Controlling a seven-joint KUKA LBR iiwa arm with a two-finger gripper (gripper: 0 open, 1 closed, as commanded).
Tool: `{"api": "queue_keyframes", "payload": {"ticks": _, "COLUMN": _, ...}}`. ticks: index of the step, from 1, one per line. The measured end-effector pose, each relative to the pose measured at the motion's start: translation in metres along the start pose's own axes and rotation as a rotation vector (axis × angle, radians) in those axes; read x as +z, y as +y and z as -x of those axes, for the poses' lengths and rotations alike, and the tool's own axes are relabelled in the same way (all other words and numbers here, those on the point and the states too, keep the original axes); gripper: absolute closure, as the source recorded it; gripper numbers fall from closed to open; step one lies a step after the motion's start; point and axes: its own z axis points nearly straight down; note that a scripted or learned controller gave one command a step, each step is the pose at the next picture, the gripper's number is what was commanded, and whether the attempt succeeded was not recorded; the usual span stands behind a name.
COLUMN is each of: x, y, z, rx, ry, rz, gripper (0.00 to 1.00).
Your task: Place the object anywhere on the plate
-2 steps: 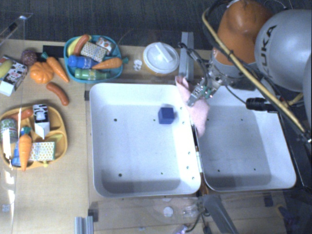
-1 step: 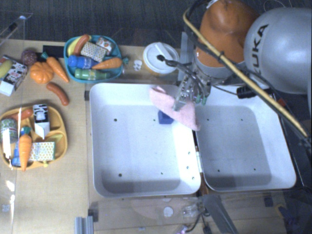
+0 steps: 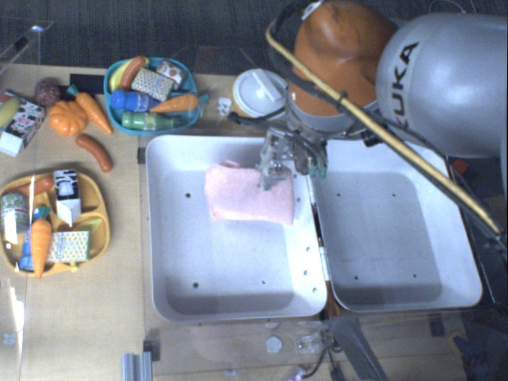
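Observation:
A flat pink rectangular piece (image 3: 242, 197) lies in the upper middle of the left bin (image 3: 182, 284). My gripper (image 3: 272, 175) hangs over that piece's upper right corner, close to the wall between the two bins. The grey wrist and the orange band above it cover the bin's far right corner. Whatever lies right under the gripper is hidden by it. I cannot make out any item between its tips.
The right bin (image 3: 397, 236) sits beside the left one. A white round lid (image 3: 258, 92) lies behind the left bin. A blue bowl of toy food (image 3: 151, 94) and a yellow tray of toy food (image 3: 51, 221) stand at the left, with loose toy vegetables (image 3: 79, 117).

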Motion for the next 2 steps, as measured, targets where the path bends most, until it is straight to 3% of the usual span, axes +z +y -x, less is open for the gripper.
{"api": "queue_keyframes", "payload": {"ticks": 1, "x": 0.0095, "y": 0.0501, "z": -0.0099, "rx": -0.002, "ry": 0.000, "rz": 0.000, "gripper": 1.00}}
{"api": "queue_keyframes", "payload": {"ticks": 2, "x": 0.0090, "y": 0.0500, "z": -0.0097, "rx": -0.002, "ry": -0.001, "rz": 0.001, "gripper": 0.00}}
